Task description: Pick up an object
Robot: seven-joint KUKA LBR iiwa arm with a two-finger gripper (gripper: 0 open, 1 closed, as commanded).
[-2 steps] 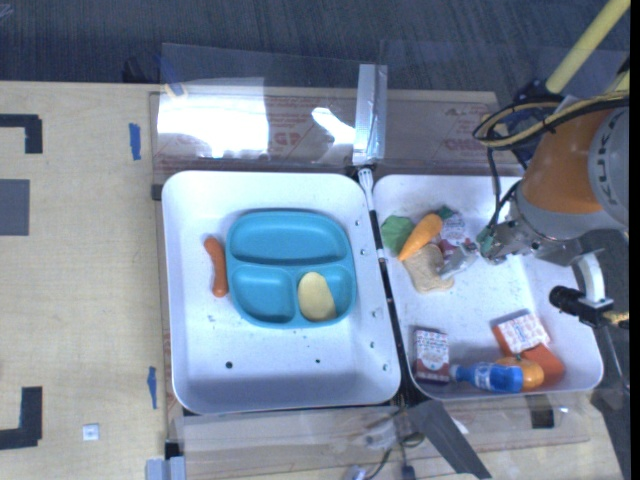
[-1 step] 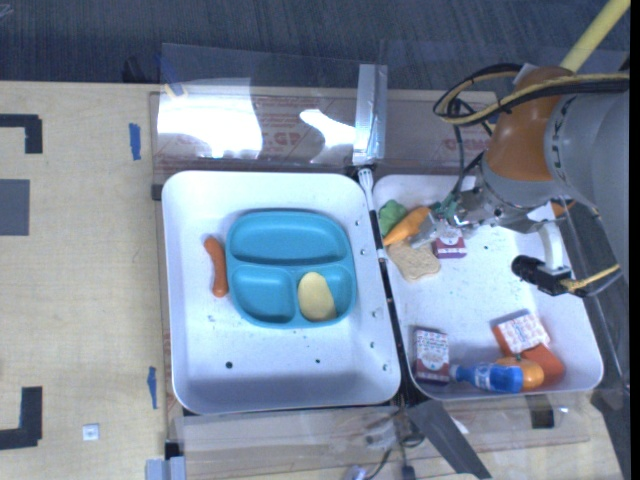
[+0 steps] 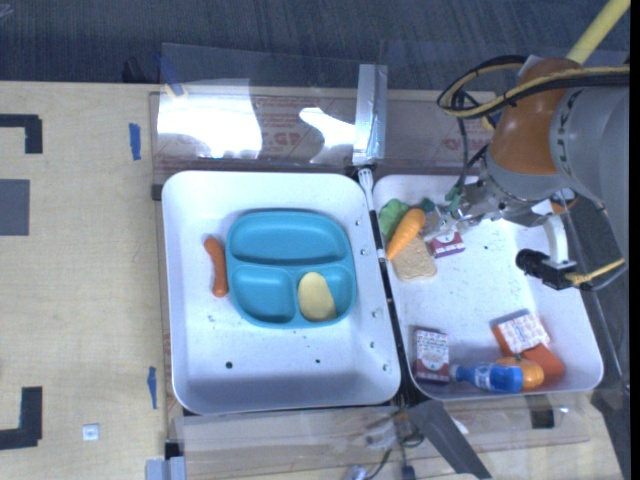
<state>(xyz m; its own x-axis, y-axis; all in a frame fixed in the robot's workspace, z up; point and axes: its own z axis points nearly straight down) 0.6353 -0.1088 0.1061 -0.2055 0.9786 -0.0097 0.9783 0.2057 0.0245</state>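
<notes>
My gripper (image 3: 458,210) hangs low over the upper left part of the right bin (image 3: 480,283), under the orange band of the arm (image 3: 525,133). Just left of it lie an orange carrot (image 3: 405,233) and a green item (image 3: 392,213). A tan slice of bread (image 3: 414,264) and a small white-and-red packet (image 3: 447,244) lie right below it. I see nothing held. Farther down the bin are a dark red box (image 3: 431,354), an orange-red box (image 3: 520,331), a blue bottle (image 3: 484,375) and an orange object (image 3: 531,373).
The left bin (image 3: 185,298) holds a blue divided plate (image 3: 285,243) with a yellow lump (image 3: 317,296) in its lower right section, and an orange sausage (image 3: 217,266) beside the plate. A black part with a yellow cable (image 3: 548,266) sticks out over the right bin.
</notes>
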